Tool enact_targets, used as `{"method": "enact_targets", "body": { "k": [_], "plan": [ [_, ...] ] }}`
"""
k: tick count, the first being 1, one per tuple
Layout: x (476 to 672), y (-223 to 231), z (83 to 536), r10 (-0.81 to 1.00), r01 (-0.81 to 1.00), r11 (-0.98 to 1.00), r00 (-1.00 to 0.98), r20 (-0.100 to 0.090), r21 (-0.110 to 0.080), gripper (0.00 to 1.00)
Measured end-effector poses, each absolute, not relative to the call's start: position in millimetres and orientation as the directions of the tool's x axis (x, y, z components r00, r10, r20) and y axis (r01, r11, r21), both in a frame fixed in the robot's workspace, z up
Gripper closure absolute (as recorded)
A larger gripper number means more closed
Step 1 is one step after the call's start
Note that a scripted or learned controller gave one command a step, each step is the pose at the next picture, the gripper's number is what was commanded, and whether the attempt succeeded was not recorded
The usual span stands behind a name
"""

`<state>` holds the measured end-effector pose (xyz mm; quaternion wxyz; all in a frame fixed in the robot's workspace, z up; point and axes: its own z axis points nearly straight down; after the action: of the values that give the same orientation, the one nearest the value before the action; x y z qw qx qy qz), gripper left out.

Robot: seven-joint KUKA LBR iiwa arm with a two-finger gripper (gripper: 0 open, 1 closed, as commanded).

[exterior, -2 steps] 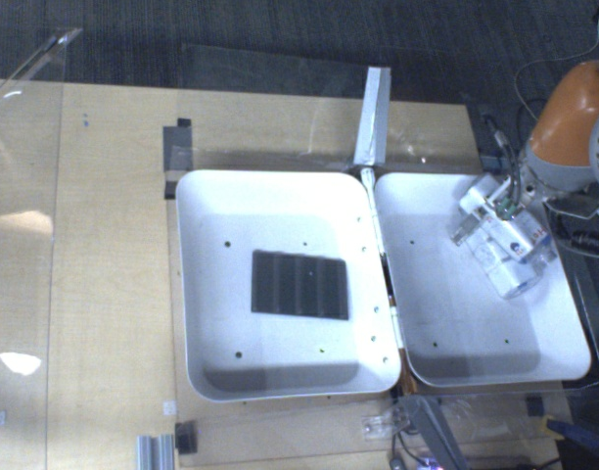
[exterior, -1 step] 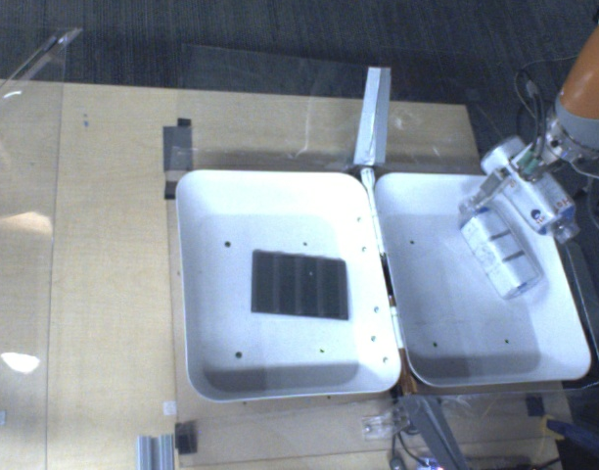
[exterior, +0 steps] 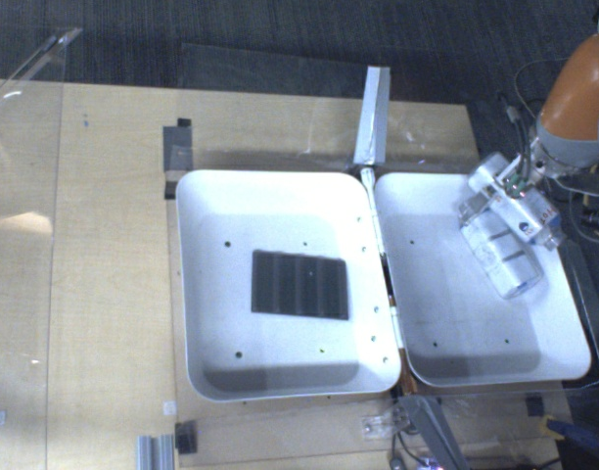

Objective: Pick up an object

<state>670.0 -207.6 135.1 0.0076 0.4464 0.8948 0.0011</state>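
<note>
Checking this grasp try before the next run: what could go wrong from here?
1. The gripper hangs over the right bin, while the dark ribbed pad lies in the left bin; closing here may grab nothing.
2. The pad lies flat and low, so fingers could slide over it.

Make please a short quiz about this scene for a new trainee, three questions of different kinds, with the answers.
1. True or false: the dark ridged mat lies in the left bin.
2. Over which bin is the gripper? A) left B) right
3. What colour is the band above the arm's wrist?

Key: 1 true; 2 B; 3 orange.
</note>
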Motion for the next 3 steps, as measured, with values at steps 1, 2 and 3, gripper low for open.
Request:
{"method": "enact_targets", "body": {
  "k": [1,2,3],
  "plan": [
    [631.3,-205.2,201.4,0.936,0.936,0.353,-0.353,-0.004,0.007,0.0],
    [634.3,-167.6,230.0,0.977,0.977,0.214,-0.214,-0.002,0.006,0.0],
    [656.6,-205.0,190.3,0.893,0.893,0.45,-0.45,-0.004,0.005,0.0]
  ]
}}
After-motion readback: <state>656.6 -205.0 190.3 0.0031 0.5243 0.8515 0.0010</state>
